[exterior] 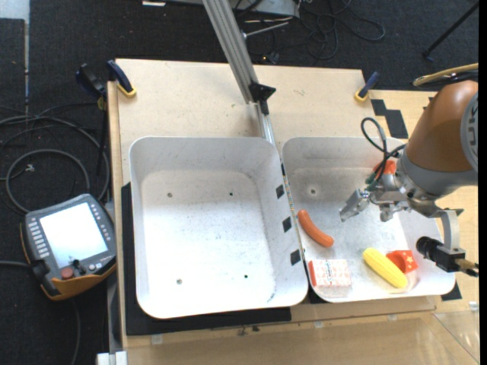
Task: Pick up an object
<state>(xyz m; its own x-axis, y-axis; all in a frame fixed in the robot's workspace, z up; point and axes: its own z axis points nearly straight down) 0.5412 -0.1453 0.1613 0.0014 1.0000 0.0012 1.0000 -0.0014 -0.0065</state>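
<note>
The right bin [327,154] holds an orange sausage-shaped piece [314,228] near its left wall. A yellow corn-like piece [384,268] and a small red object [404,261] lie at its front right, and a white box with a pink band [330,274] at its front left. My gripper [370,209] hangs over the middle of this bin, behind the yellow piece and right of the orange one. Its fingers [351,205] are spread open with nothing between them.
The left bin [152,158] lies beside the right one, past a shared wall with black tape marks. A slanted metal rail [232,44] runs from the top down to the bins' back edge. Clamps sit at the bench's back corners.
</note>
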